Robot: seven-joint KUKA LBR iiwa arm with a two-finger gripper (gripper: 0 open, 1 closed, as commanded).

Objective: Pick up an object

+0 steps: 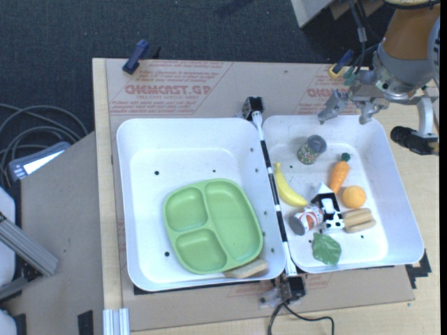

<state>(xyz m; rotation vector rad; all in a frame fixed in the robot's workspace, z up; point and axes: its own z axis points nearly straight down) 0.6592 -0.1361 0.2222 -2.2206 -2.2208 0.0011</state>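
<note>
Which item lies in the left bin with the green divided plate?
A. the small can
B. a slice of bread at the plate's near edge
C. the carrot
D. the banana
B. The slice of bread lies tucked against the near edge of the green divided plate in the left bin.

Dark carpet (105, 12) surrounds the wooden bench (209, 82); grey cables (35, 128) lie left.
</note>
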